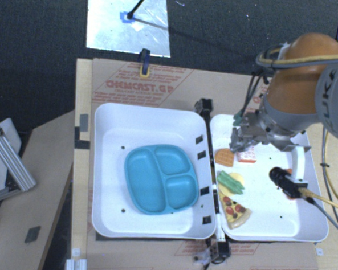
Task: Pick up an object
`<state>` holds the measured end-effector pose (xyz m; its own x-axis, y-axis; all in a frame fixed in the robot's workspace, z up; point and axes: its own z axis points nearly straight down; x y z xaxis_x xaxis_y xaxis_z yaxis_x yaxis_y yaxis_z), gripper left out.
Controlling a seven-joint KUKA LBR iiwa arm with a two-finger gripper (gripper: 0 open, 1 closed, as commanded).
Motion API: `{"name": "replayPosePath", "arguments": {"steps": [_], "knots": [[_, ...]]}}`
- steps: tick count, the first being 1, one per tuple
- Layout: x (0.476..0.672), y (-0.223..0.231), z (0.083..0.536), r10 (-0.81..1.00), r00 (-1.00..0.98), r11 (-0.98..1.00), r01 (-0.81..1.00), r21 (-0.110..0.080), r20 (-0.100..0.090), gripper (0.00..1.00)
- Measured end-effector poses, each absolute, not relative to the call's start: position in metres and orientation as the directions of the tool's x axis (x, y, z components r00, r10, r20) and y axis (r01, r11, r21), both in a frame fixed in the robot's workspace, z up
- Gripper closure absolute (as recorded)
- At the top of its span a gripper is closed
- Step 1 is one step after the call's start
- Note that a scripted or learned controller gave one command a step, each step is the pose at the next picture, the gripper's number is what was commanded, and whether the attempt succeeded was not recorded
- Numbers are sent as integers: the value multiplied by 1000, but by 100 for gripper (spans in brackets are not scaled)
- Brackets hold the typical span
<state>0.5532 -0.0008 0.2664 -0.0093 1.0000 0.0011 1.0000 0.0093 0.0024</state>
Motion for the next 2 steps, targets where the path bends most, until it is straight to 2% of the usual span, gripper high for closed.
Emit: {"name": "replayPosePath", "arguments": {"steps": [2], "knots": [[571,95,256,1000,-7,7,1000,2,1,100]]}}
